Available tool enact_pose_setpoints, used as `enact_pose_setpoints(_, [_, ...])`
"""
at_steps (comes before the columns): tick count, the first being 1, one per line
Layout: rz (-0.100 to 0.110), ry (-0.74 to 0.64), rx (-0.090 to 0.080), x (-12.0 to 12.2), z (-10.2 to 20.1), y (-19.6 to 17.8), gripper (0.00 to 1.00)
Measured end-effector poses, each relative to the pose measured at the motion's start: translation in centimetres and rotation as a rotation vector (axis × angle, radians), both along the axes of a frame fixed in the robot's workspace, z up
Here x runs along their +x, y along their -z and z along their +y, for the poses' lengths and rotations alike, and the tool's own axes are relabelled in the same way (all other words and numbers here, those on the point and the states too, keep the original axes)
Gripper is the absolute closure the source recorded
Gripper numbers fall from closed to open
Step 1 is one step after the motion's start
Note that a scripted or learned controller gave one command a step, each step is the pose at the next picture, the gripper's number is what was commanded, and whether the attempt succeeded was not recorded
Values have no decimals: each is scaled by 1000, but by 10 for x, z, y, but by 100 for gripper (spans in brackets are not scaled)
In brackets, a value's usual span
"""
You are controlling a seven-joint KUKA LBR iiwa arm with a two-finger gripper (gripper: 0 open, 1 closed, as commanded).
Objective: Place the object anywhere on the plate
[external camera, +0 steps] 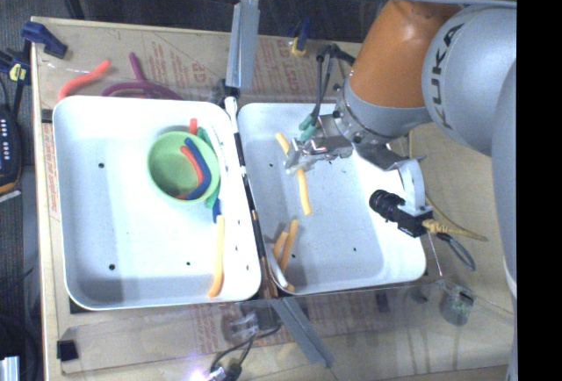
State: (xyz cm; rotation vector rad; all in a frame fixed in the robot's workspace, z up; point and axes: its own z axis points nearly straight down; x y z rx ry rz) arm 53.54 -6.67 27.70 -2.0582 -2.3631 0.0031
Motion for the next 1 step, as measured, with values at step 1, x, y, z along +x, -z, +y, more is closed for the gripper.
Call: enact_pose_setpoints(1, [0,0,0,0,0,0,0])
